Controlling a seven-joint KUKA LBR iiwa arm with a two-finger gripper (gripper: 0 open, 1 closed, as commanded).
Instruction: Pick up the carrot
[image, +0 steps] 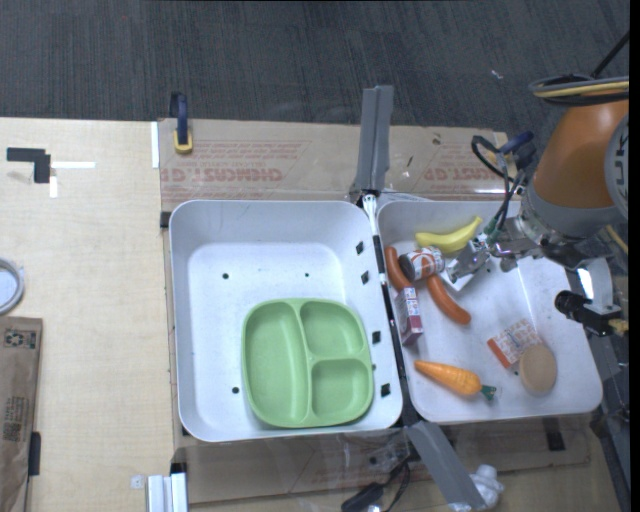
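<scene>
The carrot (450, 377), orange with a small green tip at its right end, lies near the front of the right bin (570, 400), pointing left to right. My gripper (468, 264) hangs over the back part of that bin, just below a yellow banana (450, 236) and beside a small can (422, 264). It is well behind the carrot and apart from it. I see nothing of the carrot in the gripper.
An orange sausage (449, 300) lies between gripper and carrot, another (394, 267) by the divider. A pink packet (410, 314), a snack wrapper (512, 343) and a brown egg (538, 370) share the right bin. The left bin (200, 300) holds a green divided plate (305, 362).
</scene>
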